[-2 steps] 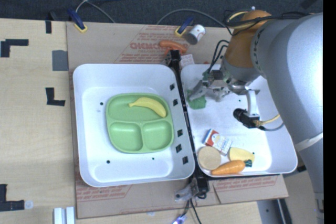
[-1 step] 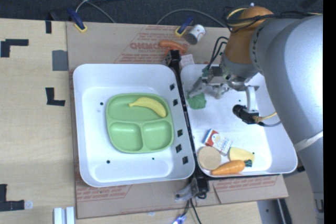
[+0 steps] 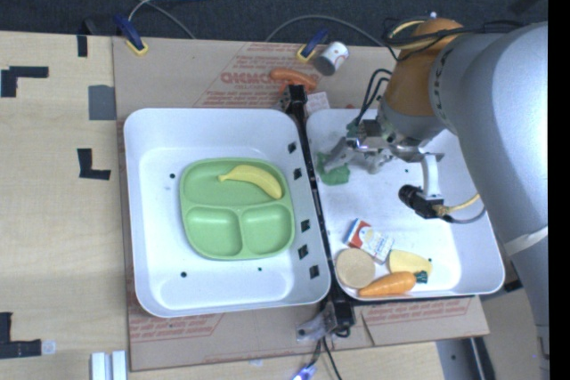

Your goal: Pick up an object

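In the right bin (image 3: 472,276), my gripper (image 3: 341,157) is low at the upper left, close to the divider. A small green object (image 3: 336,176) lies just under and beside its tip; whether they touch is unclear. Toward the bin's front lie a red and white carton (image 3: 368,238), a round tan disc (image 3: 354,268), an orange carrot (image 3: 389,283) and a yellow piece (image 3: 410,262). The left bin (image 3: 147,191) holds a green divided plate (image 3: 239,229) with a yellow banana (image 3: 253,180) in its top compartment.
The grey arm (image 3: 499,120) with its orange band covers the right bin's upper right corner. A black cable end (image 3: 420,201) hangs over the bin's middle. An orange item (image 3: 294,76) and a small grey cylinder (image 3: 329,58) lie on the cardboard behind the bins.
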Available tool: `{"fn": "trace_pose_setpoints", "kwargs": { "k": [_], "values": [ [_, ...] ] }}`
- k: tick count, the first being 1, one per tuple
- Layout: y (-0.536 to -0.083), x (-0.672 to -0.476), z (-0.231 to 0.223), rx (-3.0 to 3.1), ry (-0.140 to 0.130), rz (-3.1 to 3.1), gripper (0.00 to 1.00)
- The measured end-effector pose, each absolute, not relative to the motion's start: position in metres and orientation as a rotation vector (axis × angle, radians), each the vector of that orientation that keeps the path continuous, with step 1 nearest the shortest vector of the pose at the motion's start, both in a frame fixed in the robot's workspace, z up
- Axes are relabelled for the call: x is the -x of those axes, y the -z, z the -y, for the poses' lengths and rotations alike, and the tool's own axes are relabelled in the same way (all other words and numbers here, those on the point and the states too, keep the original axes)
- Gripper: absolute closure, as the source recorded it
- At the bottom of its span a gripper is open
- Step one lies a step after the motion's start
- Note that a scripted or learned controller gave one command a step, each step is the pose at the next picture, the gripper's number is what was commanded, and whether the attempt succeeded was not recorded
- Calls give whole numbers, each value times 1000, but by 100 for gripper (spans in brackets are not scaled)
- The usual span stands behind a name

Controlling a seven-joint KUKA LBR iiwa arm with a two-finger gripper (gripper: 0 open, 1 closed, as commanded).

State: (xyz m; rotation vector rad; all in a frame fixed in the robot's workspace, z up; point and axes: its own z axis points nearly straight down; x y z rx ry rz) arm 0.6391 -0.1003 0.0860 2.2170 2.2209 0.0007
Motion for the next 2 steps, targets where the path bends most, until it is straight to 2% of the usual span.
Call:
{"fn": "trace_pose_setpoints", "kwargs": {
  "k": [1, 2],
  "values": [
    [-85, -669, 93, -2218, -1, -2222, 0],
    [-85, -662, 96, -2218, 0, -2222, 0]
  ]
}}
